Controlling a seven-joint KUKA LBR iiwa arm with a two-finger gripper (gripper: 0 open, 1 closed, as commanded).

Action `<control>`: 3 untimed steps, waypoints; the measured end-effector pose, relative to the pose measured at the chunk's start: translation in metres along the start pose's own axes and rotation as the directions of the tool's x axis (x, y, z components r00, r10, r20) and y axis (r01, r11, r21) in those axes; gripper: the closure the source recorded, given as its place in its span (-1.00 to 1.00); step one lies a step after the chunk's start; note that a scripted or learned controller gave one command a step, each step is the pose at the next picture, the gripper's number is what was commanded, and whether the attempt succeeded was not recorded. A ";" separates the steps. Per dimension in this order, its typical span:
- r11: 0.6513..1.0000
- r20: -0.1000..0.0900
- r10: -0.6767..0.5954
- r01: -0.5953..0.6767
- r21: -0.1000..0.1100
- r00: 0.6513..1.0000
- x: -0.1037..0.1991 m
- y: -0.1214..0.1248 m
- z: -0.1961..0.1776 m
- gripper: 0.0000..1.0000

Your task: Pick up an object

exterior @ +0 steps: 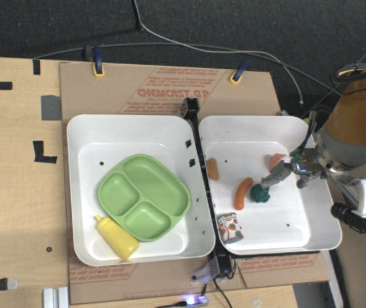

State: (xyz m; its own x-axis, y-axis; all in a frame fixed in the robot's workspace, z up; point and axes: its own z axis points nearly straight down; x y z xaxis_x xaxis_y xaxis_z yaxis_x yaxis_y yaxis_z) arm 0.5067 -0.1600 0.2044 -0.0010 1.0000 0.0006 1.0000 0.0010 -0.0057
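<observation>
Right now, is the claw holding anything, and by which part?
Cannot be told: the claw sits at the green toy in the right bin.

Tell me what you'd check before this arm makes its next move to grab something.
1. Gripper over the right white bin: ok, it reaches in from the right.
2. Target near the fingertips: ok, a small dark green lumpy object lies just below them.
3. Object held between the fingers: cannot tell.
4. Neighbours apart from the target: not ok, an orange sausage-shaped piece lies close beside the green object.
5. Other things out of the way: ok, the red-and-white packet and the green divided plastic plate sit well away.
</observation>
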 end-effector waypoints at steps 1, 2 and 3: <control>1.000 0.000 0.000 0.000 0.001 1.000 0.006 0.005 0.047 -1.00; 1.000 -0.001 0.001 -0.001 0.001 1.000 0.008 -0.006 0.098 -1.00; 1.000 -0.002 -0.001 0.001 -0.001 1.000 0.009 -0.006 0.086 1.00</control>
State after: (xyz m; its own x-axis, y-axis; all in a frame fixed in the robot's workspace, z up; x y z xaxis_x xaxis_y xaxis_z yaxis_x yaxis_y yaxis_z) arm 0.5006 -0.1510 0.1181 -0.0021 1.0000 0.0024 1.0000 0.0021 -0.0046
